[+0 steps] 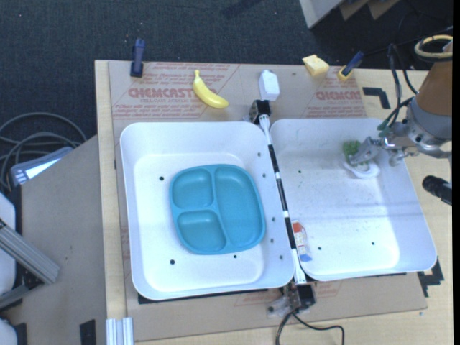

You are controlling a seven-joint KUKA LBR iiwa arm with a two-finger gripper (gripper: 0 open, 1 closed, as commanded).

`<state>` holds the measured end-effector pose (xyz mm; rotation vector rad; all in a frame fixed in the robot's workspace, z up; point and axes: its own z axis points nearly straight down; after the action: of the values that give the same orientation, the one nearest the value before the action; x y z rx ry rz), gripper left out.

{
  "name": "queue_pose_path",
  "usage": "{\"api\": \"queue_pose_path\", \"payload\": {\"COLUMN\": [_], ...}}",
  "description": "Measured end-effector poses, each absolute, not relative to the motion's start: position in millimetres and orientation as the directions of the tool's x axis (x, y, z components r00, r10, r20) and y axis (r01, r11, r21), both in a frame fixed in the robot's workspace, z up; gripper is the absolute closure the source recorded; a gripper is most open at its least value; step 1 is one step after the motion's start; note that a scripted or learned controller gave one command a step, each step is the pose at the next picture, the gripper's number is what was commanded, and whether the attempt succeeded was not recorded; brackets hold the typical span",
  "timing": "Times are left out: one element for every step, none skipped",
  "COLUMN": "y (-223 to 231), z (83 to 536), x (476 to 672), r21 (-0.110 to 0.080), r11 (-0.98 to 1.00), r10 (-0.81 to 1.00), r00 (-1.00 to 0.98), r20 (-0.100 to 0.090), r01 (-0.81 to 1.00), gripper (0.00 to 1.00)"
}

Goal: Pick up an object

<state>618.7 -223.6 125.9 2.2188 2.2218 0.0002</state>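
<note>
Looking down on the table [108,192], you see the arm [435,106] reaching in from 3 o'clock over the right bin [359,221]. Its fingers [370,153] sit in that bin's 1 o'clock corner, and you cannot tell whether they are wide or narrow, since the parts blur together. A small green and white object [354,157] lies on the bin floor right at the fingertips, on their 9 o'clock side; whether it sits between them or merely touches them is unclear. The left bin [144,157] carries a blue divided plate [215,208] at its centre. Beyond the bins, at 12 o'clock, a yellow banana [208,92] rests on the table.
</note>
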Motion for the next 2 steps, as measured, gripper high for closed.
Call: {"api": "queue_pose_path", "payload": {"y": [-161,-162], "z": [85,96], "x": [657.8,658.6], "r21": [0.002,0.005], "r11": [0.002,0.003], "r10": [1.0,1.0], "r00": [-0.002,-0.003], "r20": [0.0,-0.003], "r01": [1.0,1.0], "gripper": [0.0,1.0]}}
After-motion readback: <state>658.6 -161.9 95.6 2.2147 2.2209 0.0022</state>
